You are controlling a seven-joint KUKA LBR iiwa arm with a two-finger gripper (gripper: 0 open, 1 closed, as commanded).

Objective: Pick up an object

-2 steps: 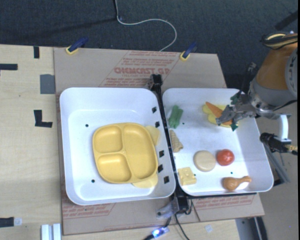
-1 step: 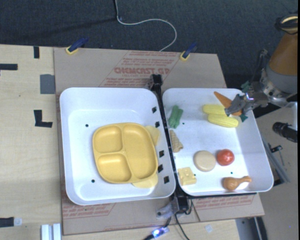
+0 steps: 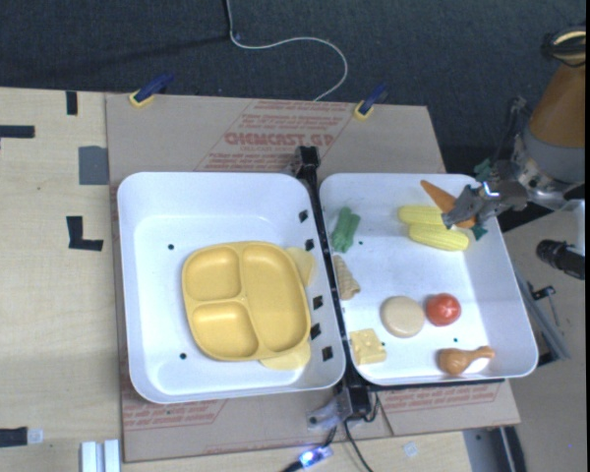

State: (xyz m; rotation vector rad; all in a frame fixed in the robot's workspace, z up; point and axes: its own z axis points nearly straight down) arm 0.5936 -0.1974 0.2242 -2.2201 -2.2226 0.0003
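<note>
The right bin (image 3: 497,264) holds toy food: a yellow corn cob (image 3: 431,228), an orange carrot (image 3: 436,193), a green pod (image 3: 346,227), a red tomato (image 3: 443,309), a beige round bun (image 3: 403,317), a chicken drumstick (image 3: 464,361), a cheese cube (image 3: 366,346) and a tan wafer piece (image 3: 346,278). My gripper (image 3: 469,210) hangs over the bin's upper right corner, just right of the corn and carrot. Its dark fingers point left and down, with nothing seen between them.
The left bin (image 3: 147,264) holds a yellow divided tray (image 3: 244,298) with a pale yellow sheet (image 3: 287,357) under it. A black divider with clips (image 3: 320,264) runs between the bins. A white cable (image 3: 285,42) lies on the dark cloth behind.
</note>
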